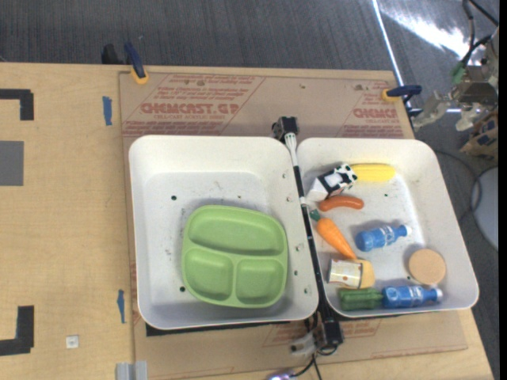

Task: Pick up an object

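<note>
The right bin (448, 212) holds several small toys. A black-and-white cow (337, 179) and a yellow banana (372, 172) lie at its far side. A red sausage (342, 203) and an orange carrot (336, 238) lie by the left wall. A blue bottle (381, 237) rests in the middle. Near the front are a tan round cookie (428, 266), a beige block (351, 273), a green cucumber (361, 298) and a second blue bottle (412, 295).
The left bin (158, 180) holds a green divided plate (234, 254). A black clamp (284, 127) sits where the bins meet at the back. Cardboard (253, 105) lies under both bins, with clips at its far corners.
</note>
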`<state>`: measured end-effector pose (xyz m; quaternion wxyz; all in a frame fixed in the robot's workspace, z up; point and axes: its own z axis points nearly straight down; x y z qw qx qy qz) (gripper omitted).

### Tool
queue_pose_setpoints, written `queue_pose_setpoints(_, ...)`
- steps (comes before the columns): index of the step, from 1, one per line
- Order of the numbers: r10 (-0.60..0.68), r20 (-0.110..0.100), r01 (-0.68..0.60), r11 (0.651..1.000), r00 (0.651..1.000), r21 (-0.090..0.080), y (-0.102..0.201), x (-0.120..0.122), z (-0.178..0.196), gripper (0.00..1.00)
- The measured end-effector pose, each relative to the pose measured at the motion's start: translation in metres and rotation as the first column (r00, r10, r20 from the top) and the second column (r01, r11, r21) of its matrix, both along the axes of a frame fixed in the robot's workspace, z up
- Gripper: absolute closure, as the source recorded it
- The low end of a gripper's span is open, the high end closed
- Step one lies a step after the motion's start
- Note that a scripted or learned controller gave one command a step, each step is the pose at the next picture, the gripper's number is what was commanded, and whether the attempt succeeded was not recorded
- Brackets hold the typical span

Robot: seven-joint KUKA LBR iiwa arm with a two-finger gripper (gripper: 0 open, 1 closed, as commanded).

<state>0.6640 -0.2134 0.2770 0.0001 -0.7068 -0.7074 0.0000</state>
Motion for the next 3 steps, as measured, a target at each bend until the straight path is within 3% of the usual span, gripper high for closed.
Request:
queue_pose_setpoints(1,-0.15,-0.001,0.15,0.989,0.989,0.0,0.047,-0.016,-0.156,0.0)
queue_pose_setpoints(2,0.015,0.002,-0.015,1.0,1.0,0.001,0.11,-0.09,-0.191,0.0)
queue_pose_setpoints(3,0.403,0.002,-0.403,0.915,0.915,-0.002,0.098,-0.159,-0.191,0.0)
